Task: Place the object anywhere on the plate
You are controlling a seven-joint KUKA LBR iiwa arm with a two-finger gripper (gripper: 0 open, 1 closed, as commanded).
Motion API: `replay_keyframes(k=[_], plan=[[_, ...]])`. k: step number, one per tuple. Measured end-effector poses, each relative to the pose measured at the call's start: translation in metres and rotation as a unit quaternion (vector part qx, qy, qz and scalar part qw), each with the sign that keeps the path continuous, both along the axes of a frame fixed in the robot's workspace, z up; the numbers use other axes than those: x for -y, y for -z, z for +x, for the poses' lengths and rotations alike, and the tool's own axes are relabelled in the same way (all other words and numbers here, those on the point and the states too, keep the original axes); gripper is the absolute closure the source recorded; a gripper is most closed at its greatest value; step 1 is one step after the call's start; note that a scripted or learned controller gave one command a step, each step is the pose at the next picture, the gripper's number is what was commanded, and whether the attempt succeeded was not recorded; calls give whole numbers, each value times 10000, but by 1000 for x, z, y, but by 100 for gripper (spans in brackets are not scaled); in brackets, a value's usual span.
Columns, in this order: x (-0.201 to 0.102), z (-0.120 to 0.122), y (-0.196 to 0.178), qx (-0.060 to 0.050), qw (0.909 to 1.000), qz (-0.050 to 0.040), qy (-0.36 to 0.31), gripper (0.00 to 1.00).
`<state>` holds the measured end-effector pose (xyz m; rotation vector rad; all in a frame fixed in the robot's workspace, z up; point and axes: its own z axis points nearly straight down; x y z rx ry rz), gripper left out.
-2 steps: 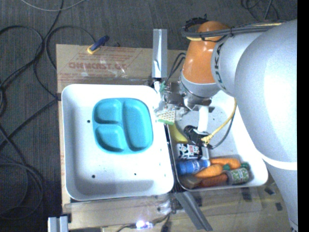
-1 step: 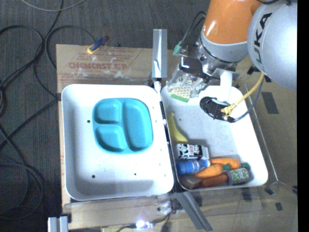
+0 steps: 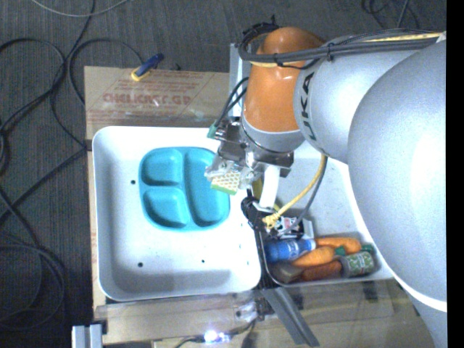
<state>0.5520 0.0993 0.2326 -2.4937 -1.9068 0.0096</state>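
A blue divided plate (image 3: 174, 187) lies in the left white bin (image 3: 119, 256). My gripper (image 3: 230, 167) hangs over the plate's right rim, below the orange wrist band. A small pale yellow, grid-patterned object (image 3: 225, 180) sits between its fingers, so the gripper is shut on it. The object hovers at the plate's right edge, over the large right compartment. The wrist hides how high the object is above the plate.
The right bin (image 3: 319, 278) holds a blue bottle (image 3: 287, 250), orange carrots (image 3: 328, 257), a green can (image 3: 359, 262) and other small items. Cardboard (image 3: 145, 100) lies behind the left bin, with a blue-and-yellow tool (image 3: 147, 66) at its far edge. Cables cross the floor.
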Motion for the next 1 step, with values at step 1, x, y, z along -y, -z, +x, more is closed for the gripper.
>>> replay_keyframes(k=[1], plan=[[0, 0, 0, 4, 10000, 2, 2, 0]])
